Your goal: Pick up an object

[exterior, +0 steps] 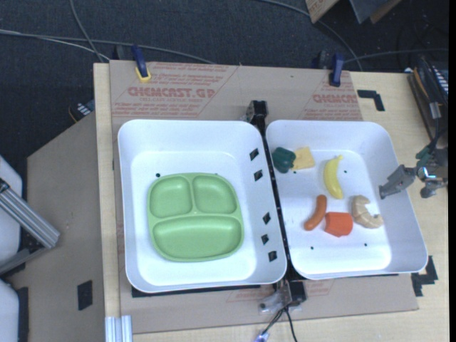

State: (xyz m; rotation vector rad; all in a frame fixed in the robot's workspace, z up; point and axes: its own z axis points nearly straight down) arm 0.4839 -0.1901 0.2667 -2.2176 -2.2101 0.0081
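On the desk (64, 191), a green divided plastic tray (195, 216) fills the left white bin (128, 191). Right white bin (399, 248) holds small toy foods, including a yellow banana (333, 177). At its right rim, the tool (410, 178) is partly cut off; its opening is unreadable.

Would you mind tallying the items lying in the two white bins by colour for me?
Green: 2, divided plate and small dark green piece
Yellow: 2, banana and pale yellow block
Orange-red: 2, sausage and chunk
Beige: 1, pastry-like piece
Total: 7
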